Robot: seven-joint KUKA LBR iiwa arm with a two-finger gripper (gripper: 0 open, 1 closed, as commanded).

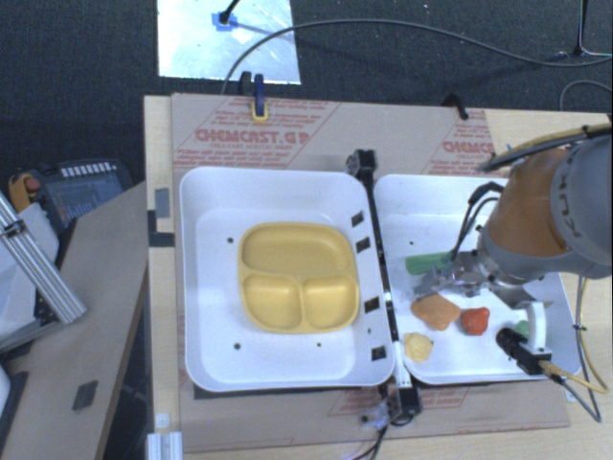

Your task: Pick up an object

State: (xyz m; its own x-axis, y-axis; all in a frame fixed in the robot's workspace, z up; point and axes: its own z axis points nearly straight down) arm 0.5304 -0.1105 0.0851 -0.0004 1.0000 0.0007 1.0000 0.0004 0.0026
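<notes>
In the right bin [421,209] lie several small items: a green stick [426,263], an orange wedge [436,311], a red piece [475,321], a pale yellow lump [418,347] and a small green bit [520,328] at the right. My gripper [452,279] hangs low over the right bin, just above the orange wedge and right of the green stick. I see nothing clearly held in it.
The left bin [206,209] holds a yellow three-compartment plate [297,276]. A black divider [375,257] separates the bins. The arm's grey and orange body [546,214] covers the right bin's far right side. Cardboard lies beneath both bins.
</notes>
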